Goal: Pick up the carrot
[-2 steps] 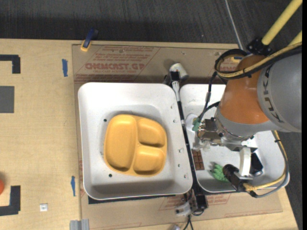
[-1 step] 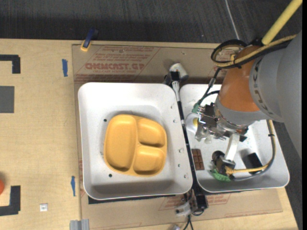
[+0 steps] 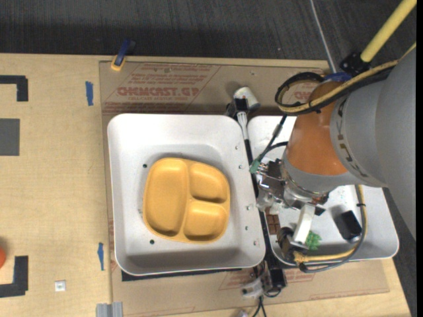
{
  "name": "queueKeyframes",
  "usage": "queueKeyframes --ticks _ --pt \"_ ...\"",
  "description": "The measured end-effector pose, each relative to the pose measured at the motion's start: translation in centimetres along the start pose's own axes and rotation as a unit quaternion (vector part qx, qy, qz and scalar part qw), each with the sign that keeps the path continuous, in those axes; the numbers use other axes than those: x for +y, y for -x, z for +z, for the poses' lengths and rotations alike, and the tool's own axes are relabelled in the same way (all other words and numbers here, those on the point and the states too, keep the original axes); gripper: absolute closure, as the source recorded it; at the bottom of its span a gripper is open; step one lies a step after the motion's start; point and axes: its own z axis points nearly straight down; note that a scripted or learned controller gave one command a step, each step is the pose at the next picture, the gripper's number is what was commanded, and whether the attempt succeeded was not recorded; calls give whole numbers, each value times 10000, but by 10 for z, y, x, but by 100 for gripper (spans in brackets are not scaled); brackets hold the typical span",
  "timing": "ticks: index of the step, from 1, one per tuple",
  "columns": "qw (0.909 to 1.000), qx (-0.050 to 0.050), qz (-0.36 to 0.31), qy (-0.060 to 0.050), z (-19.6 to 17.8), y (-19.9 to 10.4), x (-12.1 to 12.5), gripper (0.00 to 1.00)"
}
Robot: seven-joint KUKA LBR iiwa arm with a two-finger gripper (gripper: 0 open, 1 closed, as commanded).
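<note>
My gripper (image 3: 301, 233) hangs low over the right bin (image 3: 383, 243), near its front left corner. The grey arm with its orange band (image 3: 317, 144) reaches in from the right and covers most of that bin's floor. A small green piece (image 3: 312, 241) shows right at the gripper's tip; I cannot tell whether it is an object or part of the tool. A black object (image 3: 349, 224) lies on the bin floor just to the right of the gripper.
The left bin (image 3: 125, 177) holds a yellow divided plate (image 3: 187, 199) in its middle. A raised rim (image 3: 254, 197) separates the two bins, close to the gripper's left. Cables (image 3: 330, 253) loop around the wrist. Cardboard surrounds the bins.
</note>
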Motion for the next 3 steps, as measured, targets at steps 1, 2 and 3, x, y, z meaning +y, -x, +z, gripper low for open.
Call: queueKeyframes --ticks 1,2,3 --pt "10000 -1 54 21 -24 75 39 100" --pt "9916 1 1295 22 -72 93 55 100" --pt "9892 3 1465 3 -24 48 19 100"
